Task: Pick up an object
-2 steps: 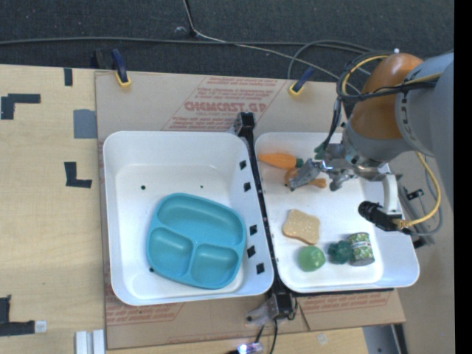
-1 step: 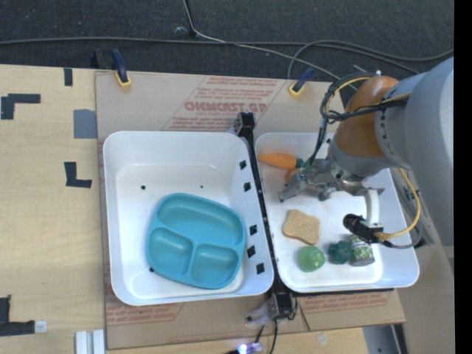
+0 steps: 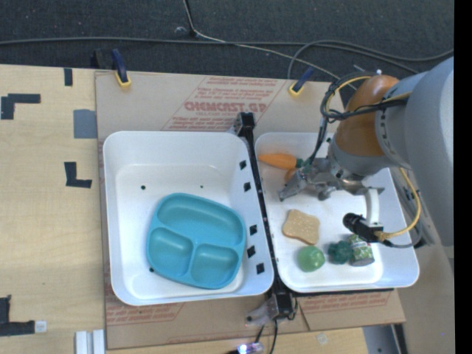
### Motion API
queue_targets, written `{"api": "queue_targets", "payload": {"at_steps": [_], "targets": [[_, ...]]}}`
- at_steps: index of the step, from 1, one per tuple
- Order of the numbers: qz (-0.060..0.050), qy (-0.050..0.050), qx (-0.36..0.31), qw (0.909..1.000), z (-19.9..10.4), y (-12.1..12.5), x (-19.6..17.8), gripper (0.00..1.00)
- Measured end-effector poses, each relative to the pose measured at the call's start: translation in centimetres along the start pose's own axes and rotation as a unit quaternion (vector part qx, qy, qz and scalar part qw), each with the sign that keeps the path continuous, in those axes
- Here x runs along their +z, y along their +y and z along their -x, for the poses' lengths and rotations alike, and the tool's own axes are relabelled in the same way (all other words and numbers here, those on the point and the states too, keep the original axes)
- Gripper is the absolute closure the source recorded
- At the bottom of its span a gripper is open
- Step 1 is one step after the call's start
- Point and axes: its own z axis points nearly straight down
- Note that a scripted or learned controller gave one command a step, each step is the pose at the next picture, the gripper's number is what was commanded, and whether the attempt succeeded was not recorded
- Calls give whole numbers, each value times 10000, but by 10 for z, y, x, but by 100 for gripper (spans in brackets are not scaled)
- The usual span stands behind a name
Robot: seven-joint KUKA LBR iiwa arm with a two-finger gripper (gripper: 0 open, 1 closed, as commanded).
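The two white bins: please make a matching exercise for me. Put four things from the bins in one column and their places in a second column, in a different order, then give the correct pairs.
Things:
1. blue divided plate
2. orange carrot
3. slice of bread
4. green ball

Places:
A. near the front rim of the right bin, just below the bread
B. alone in the left bin
C. at the back of the right bin, close to the divider between the bins
D. in the middle of the right bin, just below the hand

Pairs: 1-B, 2-C, 3-D, 4-A
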Motion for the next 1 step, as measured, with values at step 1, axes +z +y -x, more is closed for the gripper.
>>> {"api": "queue_targets", "payload": {"at_steps": [1], "targets": [[6,-3,-5,10000,0,0,-10,100]]}}
